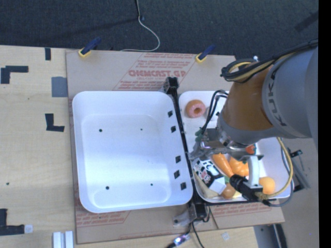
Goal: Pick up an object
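Underneath, a brown cardboard sheet (155, 74) covers the wooden bench (31, 154); dark carpet (67, 9) lies beyond. Gripper (207, 148) state: cannot tell.

A bulky grey arm (292, 94) with black lettering is ringed by an orange band (248, 105); black and yellow cables (243, 68) are looped alongside.

Two white bins (83, 138) sit side by side. The right bin (287, 187) holds one pink doughnut (195, 108), at least two orange carrots (222, 163), and one black-and-white packet (206, 172).
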You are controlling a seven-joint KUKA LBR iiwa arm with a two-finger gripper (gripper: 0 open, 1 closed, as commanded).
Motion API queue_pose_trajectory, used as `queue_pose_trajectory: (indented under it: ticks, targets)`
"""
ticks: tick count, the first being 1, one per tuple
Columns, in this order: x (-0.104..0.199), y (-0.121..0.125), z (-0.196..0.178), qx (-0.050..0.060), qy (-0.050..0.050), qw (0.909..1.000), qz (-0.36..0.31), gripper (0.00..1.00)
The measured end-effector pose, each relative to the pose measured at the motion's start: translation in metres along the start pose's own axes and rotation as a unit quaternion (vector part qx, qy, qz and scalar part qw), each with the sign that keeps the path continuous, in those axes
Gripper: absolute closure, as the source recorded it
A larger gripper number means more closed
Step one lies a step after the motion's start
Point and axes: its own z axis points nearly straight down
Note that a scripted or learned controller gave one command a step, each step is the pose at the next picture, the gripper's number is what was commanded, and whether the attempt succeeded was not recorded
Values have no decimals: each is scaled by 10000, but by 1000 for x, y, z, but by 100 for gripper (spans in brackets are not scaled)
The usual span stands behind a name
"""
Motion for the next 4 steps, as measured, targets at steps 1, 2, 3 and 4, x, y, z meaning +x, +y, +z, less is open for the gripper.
queue_pose_trajectory:
  ticks: [1,2,3,4]
  targets:
    - [63,117,-18,-72,-3,10000,-31,100]
    - [126,94,83,36,1,10000,-21,100]
    - [103,49,-19,-46,4,10000,9,100]
    - [169,42,31,8,-2,10000,-25,100]
